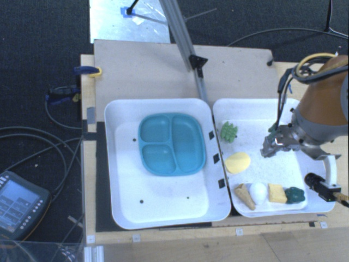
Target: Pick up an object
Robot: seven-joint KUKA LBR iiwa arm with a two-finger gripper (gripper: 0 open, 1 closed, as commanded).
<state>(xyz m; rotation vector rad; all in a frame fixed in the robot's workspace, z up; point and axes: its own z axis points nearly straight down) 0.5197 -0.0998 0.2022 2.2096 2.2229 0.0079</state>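
The right bin (pixel 256 111) holds a small green knobbly toy (pixel 229 131) at its upper left and a yellow lemon-shaped piece (pixel 238 162) below it. Along the bin's front lie a tan cone (pixel 245 195), a white egg (pixel 258 191), a yellow block (pixel 277 193) and a dark green piece (pixel 295 195). My gripper (pixel 269 148) hangs over the middle right of this bin, to the right of the lemon piece and above the front row. Nothing shows between its fingers.
The left bin (pixel 125 201) carries a blue divided plate (pixel 172 144) in its upper middle. A grey pole (pixel 180 29) slants over the bench behind the bins. Cables and a handheld pendant (pixel 19 203) lie on the floor to the left.
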